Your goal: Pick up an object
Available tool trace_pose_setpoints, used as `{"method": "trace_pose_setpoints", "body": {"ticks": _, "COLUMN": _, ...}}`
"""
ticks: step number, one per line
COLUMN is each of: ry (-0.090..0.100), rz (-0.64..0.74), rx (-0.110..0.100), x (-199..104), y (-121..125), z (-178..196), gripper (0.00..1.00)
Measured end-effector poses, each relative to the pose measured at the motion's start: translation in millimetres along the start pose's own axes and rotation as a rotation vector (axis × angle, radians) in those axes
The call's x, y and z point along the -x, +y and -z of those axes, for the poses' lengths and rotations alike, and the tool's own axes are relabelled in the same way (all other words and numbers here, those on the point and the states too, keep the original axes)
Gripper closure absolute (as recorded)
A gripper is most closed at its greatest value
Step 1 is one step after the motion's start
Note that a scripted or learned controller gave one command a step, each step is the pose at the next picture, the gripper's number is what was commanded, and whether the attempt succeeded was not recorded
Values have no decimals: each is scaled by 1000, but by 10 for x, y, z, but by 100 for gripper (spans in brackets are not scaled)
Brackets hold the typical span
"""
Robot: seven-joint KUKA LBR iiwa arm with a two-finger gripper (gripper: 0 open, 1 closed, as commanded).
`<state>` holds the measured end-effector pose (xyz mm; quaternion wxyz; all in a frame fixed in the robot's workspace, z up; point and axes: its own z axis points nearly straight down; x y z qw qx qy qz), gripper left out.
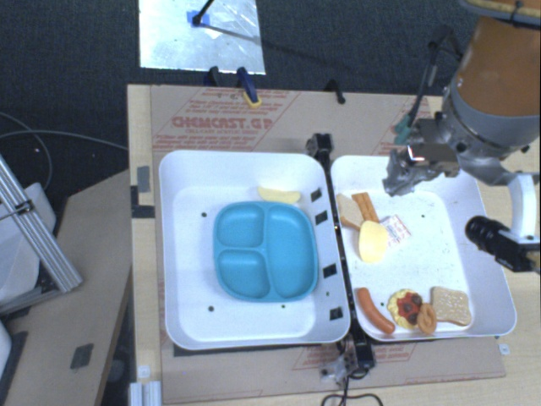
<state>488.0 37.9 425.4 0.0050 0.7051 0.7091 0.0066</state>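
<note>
Entry: pick not yet made; nothing lifted from the right bin (494, 299).

My tool (402, 182) hangs over that bin's far left corner, touching no item; whether it is open or closed I cannot tell. Candidate objects lie nearer than the tool in the bin: yellow oval piece (373, 241), sausage (375, 309), toast slice (450, 305). Approach, grasp and lift all remain.

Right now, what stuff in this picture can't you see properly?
- Claw: blurry and dark in the camera view, so I cannot tell whether it is open or shut.
- Arm: cut off by the top and right edges.
- Small packet: printing too small to read.
- Yellow piece behind the blue plate: too blurry to name.
- Round food: toppings too small to identify.
</note>
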Motion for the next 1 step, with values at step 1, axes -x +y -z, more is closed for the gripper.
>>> {"method": "trace_pose_setpoints", "body": {"ticks": 1, "ry": -2, "rz": -5, "rx": -16, "x": 7, "y": -17, "z": -343, "gripper": 100}}
